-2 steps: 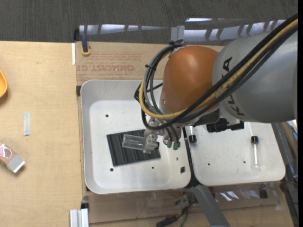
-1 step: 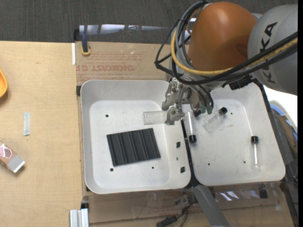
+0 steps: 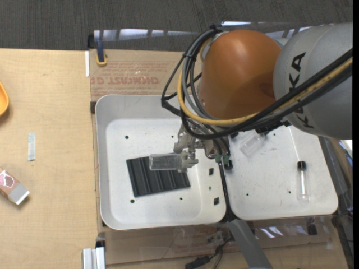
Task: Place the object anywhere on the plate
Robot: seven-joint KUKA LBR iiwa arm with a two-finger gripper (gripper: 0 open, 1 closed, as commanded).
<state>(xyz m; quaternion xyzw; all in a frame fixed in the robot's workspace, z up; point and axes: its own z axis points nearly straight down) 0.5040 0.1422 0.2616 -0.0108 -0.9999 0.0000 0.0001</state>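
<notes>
The arm reaches in from the right, and its gripper (image 3: 180, 158) hangs low over the left bin (image 3: 112, 150), just above the near end of a dark ridged plate (image 3: 154, 179) that lies flat on the bin floor. A clear, oblong plastic object (image 3: 164, 162) sits at the plate's upper edge, right at the fingers (image 3: 187, 160). They appear to be closed on its right end, though the transparency makes the contact hard to read.

Judging by this, the step in hand is setting the object down on the plate. To do it well, the gripper should lower until the piece rests on the ridges, well inside the plate's outline rather than at its rim. Then it should release gently and rise straight up, so nothing gets dragged off.

In the right bin (image 3: 280, 200) lie 2 other items: a clear tube with a black cap (image 3: 302, 179) near the far wall, and a small clear piece (image 3: 251, 144) beside the arm (neither matters here). On the wooden surface (image 3: 50, 94) to the left rests a small packet (image 3: 12, 187).
</notes>
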